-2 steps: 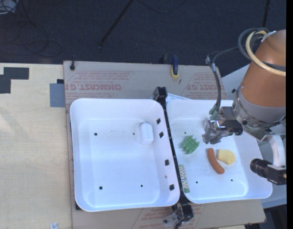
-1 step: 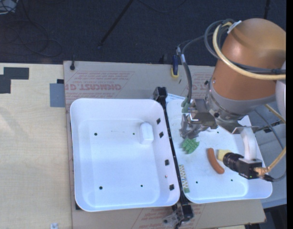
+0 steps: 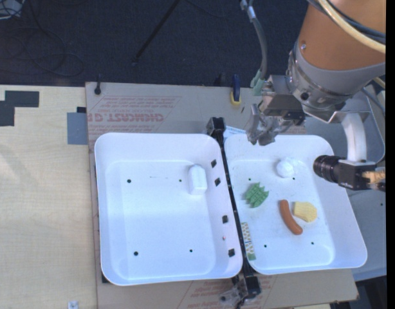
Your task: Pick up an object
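Note:
The right bin [image 3: 339,250] holds a white ball [image 3: 285,168], a green leafy piece [image 3: 255,194], an orange sausage [image 3: 290,217] and a yellow block [image 3: 305,211]. In the left bin [image 3: 120,237] a small white block [image 3: 197,177] lies near the right wall. My gripper [image 3: 262,135] hangs above the far edge of the right bin, up and left of the white ball. Nothing shows between its fingers.
A black divider with clips [image 3: 224,192] runs between the two bins. A black cylinder [image 3: 336,169] juts in at the right bin's right rim. A striped strip [image 3: 248,240] lies at the right bin's left wall. The bins rest on a cardboard sheet [image 3: 139,111].

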`<state>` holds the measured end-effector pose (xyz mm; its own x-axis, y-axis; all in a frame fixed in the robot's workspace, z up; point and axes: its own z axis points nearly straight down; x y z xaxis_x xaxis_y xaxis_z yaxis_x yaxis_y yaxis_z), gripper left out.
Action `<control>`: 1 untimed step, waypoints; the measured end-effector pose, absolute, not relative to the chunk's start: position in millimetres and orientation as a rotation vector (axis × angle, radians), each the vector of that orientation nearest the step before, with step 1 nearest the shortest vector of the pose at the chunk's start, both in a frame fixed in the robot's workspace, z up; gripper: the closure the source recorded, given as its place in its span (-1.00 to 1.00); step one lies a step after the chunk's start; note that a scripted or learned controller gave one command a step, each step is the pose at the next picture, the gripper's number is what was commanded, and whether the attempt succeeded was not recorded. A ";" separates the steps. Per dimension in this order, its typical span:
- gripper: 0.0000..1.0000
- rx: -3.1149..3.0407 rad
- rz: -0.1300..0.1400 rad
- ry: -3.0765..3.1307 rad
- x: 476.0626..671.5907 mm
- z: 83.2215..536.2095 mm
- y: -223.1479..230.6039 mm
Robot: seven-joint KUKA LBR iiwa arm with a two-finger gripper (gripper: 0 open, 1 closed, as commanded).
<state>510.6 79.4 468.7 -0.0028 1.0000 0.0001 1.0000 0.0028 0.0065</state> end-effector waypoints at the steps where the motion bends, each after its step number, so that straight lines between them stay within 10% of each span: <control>1: 1.00 2.218 -0.009 2.229 503.4 461.0 130.0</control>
